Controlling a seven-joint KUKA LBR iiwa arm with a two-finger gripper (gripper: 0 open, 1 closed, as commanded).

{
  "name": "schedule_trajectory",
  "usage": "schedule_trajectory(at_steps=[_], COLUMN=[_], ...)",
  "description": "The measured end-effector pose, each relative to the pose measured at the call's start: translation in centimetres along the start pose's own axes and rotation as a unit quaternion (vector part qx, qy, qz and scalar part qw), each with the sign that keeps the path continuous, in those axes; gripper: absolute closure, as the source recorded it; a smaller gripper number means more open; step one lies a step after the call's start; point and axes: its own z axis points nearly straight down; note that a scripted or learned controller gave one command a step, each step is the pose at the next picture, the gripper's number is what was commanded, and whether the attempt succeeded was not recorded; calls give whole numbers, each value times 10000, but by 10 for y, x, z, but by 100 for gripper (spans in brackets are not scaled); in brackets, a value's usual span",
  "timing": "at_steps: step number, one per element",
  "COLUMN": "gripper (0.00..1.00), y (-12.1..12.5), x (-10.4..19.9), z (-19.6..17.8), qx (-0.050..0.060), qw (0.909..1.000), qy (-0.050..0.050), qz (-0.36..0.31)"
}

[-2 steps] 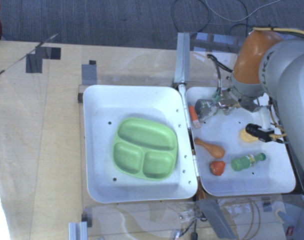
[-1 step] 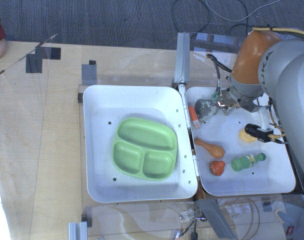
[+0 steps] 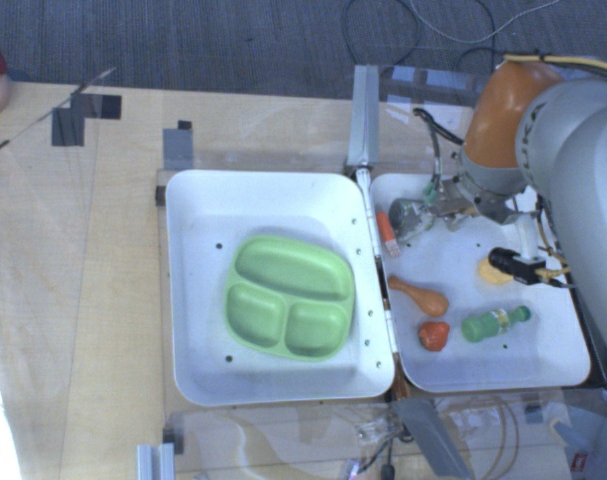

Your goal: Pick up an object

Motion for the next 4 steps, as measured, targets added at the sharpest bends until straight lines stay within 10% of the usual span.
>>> schedule_trajectory(at_steps=[1,4], gripper=[0,0], y=[-3,0], x=[4,1], z=[1,0], qx=[100,0], qw=[9936,10000], qy=[46,-4], qz=[1127,-7])
